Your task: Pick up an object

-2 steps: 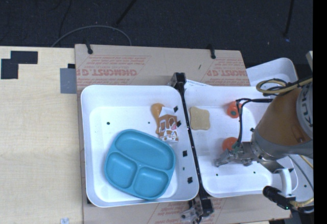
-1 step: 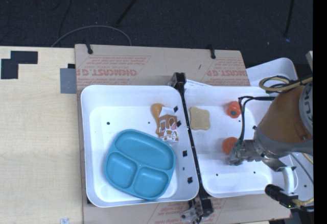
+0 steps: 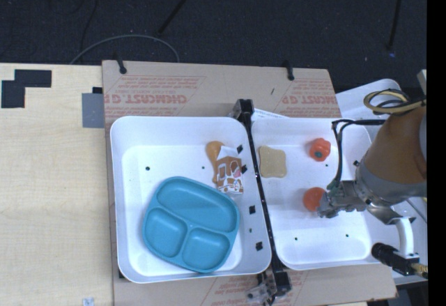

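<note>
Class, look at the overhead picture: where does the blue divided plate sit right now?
The blue divided plate lies in the left bin, toward its front, just below the small patterned carton by the divider.

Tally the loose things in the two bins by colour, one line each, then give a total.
Blue: 1, the divided tray in the left bin.
Orange-red: 2, the round things in the right bin.
Tan: 1, the flat piece in the right bin.
Brown and white: 1, the patterned item in the left bin.
Total: 5
</note>
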Controlling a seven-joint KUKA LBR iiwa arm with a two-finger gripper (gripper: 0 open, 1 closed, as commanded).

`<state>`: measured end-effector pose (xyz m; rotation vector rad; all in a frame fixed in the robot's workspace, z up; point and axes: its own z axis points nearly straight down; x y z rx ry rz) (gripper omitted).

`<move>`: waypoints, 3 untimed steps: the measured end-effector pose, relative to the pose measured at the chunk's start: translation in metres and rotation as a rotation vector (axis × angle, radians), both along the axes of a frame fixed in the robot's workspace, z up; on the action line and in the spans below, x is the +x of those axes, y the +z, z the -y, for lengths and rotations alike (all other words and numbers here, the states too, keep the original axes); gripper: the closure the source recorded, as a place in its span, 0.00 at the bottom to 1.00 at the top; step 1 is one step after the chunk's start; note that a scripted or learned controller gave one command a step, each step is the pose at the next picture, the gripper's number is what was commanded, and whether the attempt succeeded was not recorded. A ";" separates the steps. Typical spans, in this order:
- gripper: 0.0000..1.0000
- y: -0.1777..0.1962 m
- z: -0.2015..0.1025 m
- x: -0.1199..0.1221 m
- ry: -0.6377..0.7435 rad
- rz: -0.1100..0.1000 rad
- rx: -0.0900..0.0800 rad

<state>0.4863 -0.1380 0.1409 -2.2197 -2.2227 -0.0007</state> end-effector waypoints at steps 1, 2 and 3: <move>1.00 0.063 0.002 -0.002 0.000 0.003 -0.001; 1.00 0.110 -0.006 0.003 0.000 0.002 -0.001; 1.00 0.097 -0.054 0.006 0.003 -0.004 0.002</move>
